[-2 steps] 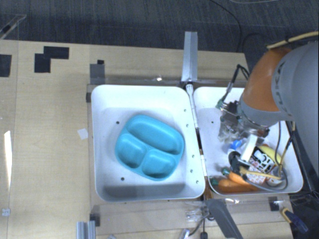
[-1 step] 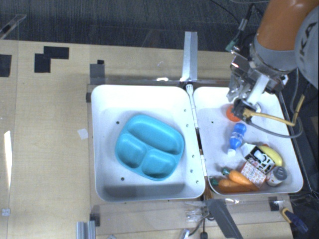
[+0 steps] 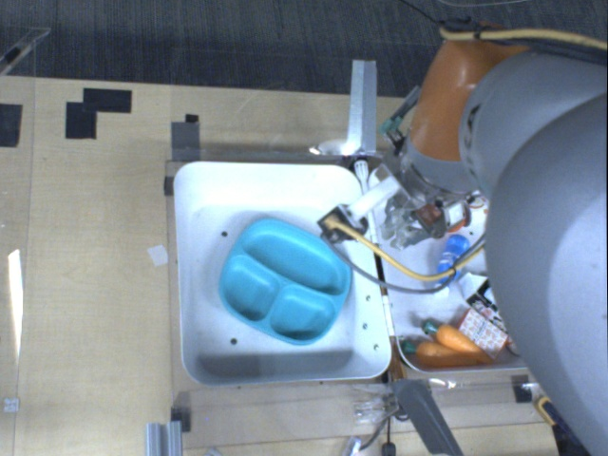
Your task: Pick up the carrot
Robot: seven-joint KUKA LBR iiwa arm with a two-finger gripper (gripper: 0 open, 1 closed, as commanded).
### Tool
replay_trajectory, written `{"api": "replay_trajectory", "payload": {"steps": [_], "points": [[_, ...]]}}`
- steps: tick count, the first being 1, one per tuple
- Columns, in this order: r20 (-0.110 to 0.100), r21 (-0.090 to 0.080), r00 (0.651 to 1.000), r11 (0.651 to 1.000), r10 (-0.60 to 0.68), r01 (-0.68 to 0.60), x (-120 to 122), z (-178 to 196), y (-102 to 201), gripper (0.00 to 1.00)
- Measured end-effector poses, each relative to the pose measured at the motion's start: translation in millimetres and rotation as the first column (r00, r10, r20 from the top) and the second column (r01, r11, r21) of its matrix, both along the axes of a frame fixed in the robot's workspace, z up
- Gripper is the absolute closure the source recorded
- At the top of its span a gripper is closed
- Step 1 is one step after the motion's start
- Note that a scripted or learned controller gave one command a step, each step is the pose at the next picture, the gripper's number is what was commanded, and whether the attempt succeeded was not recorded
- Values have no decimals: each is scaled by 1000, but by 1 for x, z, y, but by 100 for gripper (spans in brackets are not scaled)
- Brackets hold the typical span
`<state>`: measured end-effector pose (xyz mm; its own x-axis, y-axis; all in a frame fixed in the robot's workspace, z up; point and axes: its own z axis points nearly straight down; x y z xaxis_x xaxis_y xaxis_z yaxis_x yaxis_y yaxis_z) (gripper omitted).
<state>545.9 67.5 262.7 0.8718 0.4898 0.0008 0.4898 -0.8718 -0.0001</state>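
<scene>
Arm (image 3: 541,188) hiding carrot (image 3: 454,346) partly

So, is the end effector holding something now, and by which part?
Cannot be told. The end effector hangs over the right bin; the carrot lies apart, near its front edge.

Position: I have one fixed camera, mounted above the tabletop (image 3: 85,283).
Facing: it looks down at a slant; the dark floor (image 3: 190,17) runs along the far edge of my picture.
Coverage: the left bin (image 3: 199,255) sits fully in frame; the right bin (image 3: 410,354) shows partly, at the near right.
Nearness: the arm (image 3: 541,188) comes in from the right, close under the lens, bulking large and covering much of the right side.
Shared field: a single view, so nothing overlaps.
</scene>
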Motion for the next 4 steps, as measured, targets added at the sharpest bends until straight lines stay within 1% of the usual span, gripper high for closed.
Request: {"api": "replay_trajectory", "payload": {"steps": [1,2,3,4], "points": [[3,2,990,990,-142,142,40,3,1,100],[1,2,954,954,-300,300,52,-26,-37,100],[-2,0,993,993,-118,118,-11,-53,-50,100],[-1,0,994,994,-110,110,-10,-43,-48,100]]}}
